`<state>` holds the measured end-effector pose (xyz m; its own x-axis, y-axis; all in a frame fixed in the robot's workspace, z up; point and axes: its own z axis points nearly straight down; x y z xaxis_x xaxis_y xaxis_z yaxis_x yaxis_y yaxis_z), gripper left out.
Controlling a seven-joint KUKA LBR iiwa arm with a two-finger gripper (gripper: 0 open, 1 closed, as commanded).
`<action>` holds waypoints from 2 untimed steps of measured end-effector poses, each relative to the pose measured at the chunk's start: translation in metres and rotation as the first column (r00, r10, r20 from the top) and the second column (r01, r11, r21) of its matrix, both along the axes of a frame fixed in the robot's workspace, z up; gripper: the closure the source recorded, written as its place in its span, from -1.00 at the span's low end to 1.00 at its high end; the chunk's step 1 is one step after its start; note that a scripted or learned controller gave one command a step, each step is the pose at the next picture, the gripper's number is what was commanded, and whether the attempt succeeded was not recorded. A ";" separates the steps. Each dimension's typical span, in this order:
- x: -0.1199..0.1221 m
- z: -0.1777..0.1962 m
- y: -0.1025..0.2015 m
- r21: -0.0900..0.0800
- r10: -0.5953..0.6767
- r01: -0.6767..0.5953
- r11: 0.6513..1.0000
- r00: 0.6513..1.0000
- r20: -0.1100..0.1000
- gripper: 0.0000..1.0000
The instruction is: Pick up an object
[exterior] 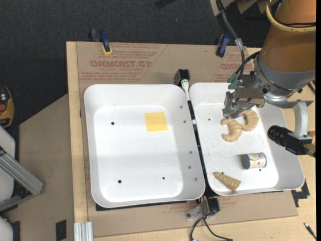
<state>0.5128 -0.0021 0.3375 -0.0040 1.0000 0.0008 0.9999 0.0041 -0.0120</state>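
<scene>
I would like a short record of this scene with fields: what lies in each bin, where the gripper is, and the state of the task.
left bin: one flat yellow square
right bin: two croissants, a small can lying on its side, a cone-shaped pastry
gripper: low over the right bin, just above the croissants
grasp: nothing seen between the fingers
task state: no object lifted yet

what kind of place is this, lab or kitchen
Most likely a robotics lab bench, not a kitchen: two shallow white plastic bins sit side by side on a clamped brown board, and a grey robot arm's end effector hangs over toy-like croissants.
</scene>
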 end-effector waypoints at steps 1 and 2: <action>0.029 0.153 0.000 -0.001 -0.002 0.002 1.000 0.999 0.033 1.00; 0.042 0.019 0.050 -0.001 0.001 -0.001 1.000 1.000 -0.001 1.00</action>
<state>0.5552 0.0480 0.3562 -0.0051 1.0000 0.0002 0.9999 0.0051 -0.0134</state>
